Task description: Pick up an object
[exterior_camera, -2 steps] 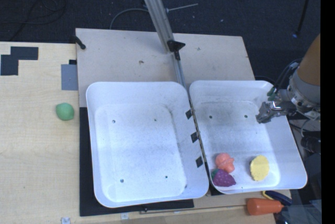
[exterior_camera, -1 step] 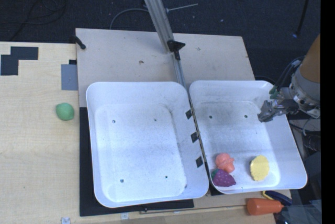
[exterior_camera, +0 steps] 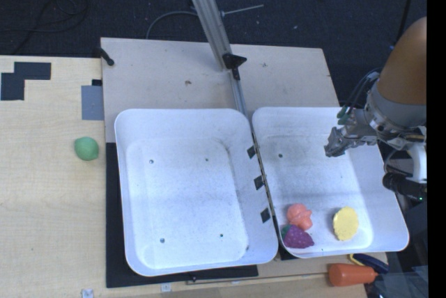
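**Arm parked over the right bin, toys down at the near end**

I've got the gripper (exterior_camera: 336, 145) hanging above the right bin (exterior_camera: 306, 124). Can't tell from here how wide the jaws are. In that bin's near end: orange toy (exterior_camera: 299, 214) touching purple grapes (exterior_camera: 298, 237), yellow piece (exterior_camera: 345, 223) just beside them.

Two bins sit side by side on the bench: the left bin (exterior_camera: 185, 192) and the right bin (exterior_camera: 313, 171), their inner walls touching. Three small objects lie along the right bin's near edge (two bunched together (exterior_camera: 299, 227), one (exterior_camera: 345, 223) just to their right). A ball (exterior_camera: 86, 148) rests on the bench left of both bins. The gripper (exterior_camera: 336, 143) hangs over the right bin's far right part.
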Controlling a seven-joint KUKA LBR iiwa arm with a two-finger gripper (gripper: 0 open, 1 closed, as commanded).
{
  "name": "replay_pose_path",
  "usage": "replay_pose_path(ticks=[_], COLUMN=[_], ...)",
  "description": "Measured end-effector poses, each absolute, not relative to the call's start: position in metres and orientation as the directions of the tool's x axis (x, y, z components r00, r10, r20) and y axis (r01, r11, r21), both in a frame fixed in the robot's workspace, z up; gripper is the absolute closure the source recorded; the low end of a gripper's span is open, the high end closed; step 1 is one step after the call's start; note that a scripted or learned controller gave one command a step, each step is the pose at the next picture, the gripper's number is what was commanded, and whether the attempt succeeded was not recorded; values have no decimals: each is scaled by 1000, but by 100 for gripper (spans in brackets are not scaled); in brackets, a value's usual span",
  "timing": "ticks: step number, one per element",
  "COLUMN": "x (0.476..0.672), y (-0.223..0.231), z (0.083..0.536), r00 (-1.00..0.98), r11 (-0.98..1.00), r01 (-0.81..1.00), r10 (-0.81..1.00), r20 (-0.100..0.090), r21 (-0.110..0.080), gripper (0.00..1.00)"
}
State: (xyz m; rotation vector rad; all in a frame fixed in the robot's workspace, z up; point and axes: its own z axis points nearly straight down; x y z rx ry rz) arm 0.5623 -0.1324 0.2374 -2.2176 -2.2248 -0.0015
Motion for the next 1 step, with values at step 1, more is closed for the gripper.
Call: replay_pose_path(ticks=[1], x=[567], y=[-73], z=[237], r00=[-4], r11=[4], r01=[1000], r10=[1000], r20=[1], r21=[0], gripper=[100])
